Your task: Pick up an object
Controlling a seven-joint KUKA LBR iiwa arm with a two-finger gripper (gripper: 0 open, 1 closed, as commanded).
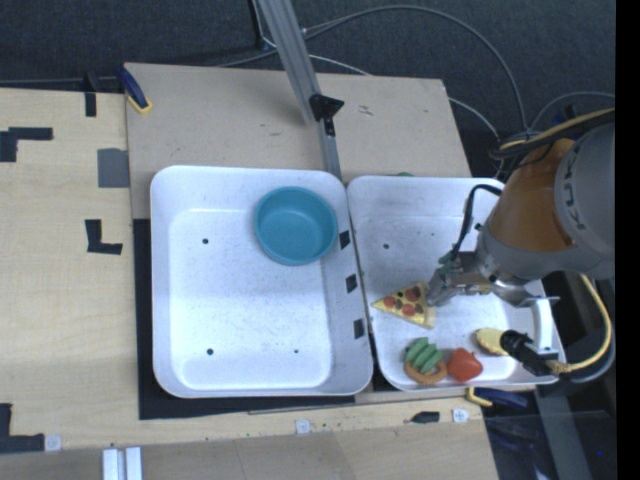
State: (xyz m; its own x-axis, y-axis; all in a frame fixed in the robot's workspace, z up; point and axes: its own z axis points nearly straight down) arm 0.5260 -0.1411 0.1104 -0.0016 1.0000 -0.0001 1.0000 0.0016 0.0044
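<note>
Camera view, looking down on two white bins side by side. Gripper (442, 290) low in the right bin (400, 218), reaching in from the right on a grey arm (560, 218) with an orange band. Fingers too small and dark to read; cannot tell whether spread or closed, or whether anything sits between them. Pizza slice (405, 304) just left of the gripper, touching or nearly touching its tip, flat on the bin floor, point toward the left. Green-topped toy (424, 359) below the gripper, near the bin's front wall. Red tomato-like piece (463, 365) right beside it, touching or almost so. Yellow piece (488, 340) below and to the right of the gripper, partly hidden by a black part of the arm. Blue bowl (295, 225) well apart to the left, upright in the far right corner of the left bin (200, 298).
</note>
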